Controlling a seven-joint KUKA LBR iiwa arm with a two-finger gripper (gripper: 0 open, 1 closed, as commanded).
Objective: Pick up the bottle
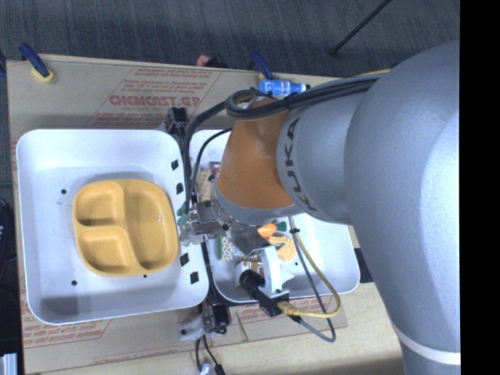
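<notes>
From my feed I can't make out the bottle for certain: the arm point(328, 162) covers most of the right bin point(344, 268), and beneath its orange band point(250, 162) I only catch small orange and patterned scraps of objects point(269, 241), too hidden to name. The end effector point(234, 244) sits low inside the right bin, near its left wall, but the wrist blocks it, so I cannot tell its state or whether it has anything. A yellow cable point(316, 307) loops off the wrist over the bin's near edge.

In the left bin point(39, 209) I see a yellow divided tray point(125, 225) with three compartments, lying flat and well apart from the arm. Black clips point(178, 119) sit along the seam between the bins.

The tabletop point(117, 92) is brown board with red print, and blue clamps point(35, 61) hold its far edge. Beyond lies dark grey carpet point(156, 14).
</notes>
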